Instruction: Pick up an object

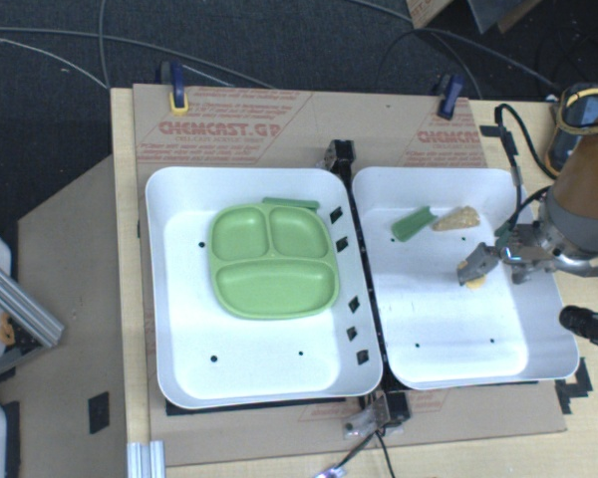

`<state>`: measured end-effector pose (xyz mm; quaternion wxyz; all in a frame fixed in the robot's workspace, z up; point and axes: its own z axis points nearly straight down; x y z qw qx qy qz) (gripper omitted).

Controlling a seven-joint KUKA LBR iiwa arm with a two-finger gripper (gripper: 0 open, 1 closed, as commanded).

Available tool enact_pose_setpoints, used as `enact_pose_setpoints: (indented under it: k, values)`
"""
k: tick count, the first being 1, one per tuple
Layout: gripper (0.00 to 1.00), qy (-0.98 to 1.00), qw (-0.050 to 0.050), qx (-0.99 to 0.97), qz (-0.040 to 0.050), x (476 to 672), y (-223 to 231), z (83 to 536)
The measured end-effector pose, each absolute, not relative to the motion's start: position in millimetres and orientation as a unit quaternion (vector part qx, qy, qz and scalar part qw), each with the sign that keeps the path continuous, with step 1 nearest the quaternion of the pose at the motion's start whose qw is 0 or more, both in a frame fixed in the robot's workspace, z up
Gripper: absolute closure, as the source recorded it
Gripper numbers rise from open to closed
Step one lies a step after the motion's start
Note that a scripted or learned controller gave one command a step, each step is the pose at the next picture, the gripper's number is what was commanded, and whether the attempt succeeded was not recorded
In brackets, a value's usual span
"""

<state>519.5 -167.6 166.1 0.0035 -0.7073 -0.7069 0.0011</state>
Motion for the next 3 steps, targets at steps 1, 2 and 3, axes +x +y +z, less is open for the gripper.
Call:
enact_pose_setpoints:
  k: [1, 2, 3]
  values:
    - [0.00, -0.707, 0.004, -0.707, 0.0013, 516.7, -156.4, 110.7]
    - [1.00, -0.707, 0.000, -0.707, -0.0006, 518.7, -157.6, 125.3]
    - [1.00, -0.708, -0.003, -0.706, -0.0021, 525.6, -151.0, 185.7]
